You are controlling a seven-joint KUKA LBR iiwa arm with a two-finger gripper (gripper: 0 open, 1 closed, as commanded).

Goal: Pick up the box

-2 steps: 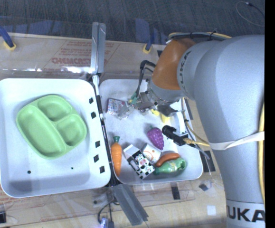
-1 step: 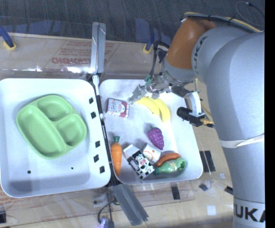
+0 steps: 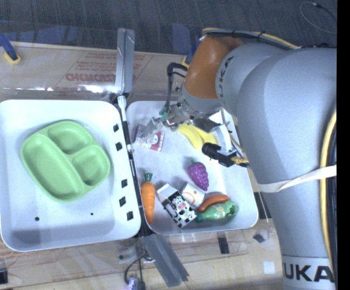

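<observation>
In the right bin a small box with a black-and-white cow pattern lies near the front edge, tilted, between a carrot and a green pepper. A second small pack, red and white with a clear wrap, lies at the bin's back left. My gripper hangs low over the back of this bin, just right of and above that pack and far from the cow-pattern box. Nothing shows between its tips.
A banana lies right of the gripper, purple grapes sit mid-bin, and a red chilli rests on the pepper. The left bin holds a green divided plate. My arm covers the right bin's right side.
</observation>
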